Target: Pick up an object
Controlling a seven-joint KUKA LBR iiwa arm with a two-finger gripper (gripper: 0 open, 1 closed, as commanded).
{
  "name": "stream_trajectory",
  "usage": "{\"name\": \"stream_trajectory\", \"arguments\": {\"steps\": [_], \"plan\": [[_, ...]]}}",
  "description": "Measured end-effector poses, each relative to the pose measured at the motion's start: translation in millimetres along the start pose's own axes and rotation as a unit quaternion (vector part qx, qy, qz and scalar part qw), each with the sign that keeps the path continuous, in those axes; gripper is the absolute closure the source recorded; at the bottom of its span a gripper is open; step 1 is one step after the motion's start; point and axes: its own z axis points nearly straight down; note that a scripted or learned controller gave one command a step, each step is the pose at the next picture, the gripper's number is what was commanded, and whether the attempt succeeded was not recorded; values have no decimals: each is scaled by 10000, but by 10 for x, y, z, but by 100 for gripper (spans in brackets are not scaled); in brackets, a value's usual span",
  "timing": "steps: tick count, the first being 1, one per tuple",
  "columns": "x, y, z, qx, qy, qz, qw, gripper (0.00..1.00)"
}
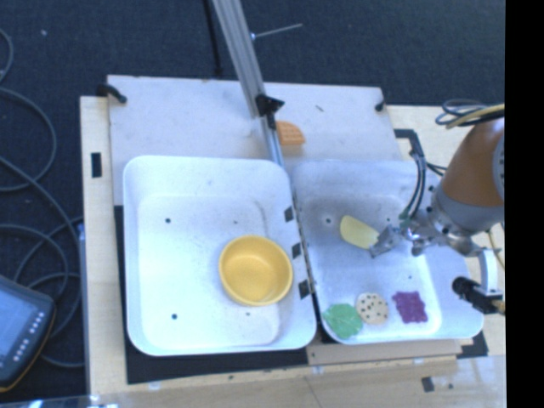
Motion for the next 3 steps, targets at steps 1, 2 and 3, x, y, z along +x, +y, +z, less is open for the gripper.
{"name": "stream_trajectory", "arguments": {"steps": [1, 2, 3], "plan": [[-13, 22, -149, -47, -3, 27, 10000, 100], [-67, 23, -791, -66, -11, 0, 10000, 100], [-91, 87, -1431, -68, -12, -30, 10000, 100]]}}
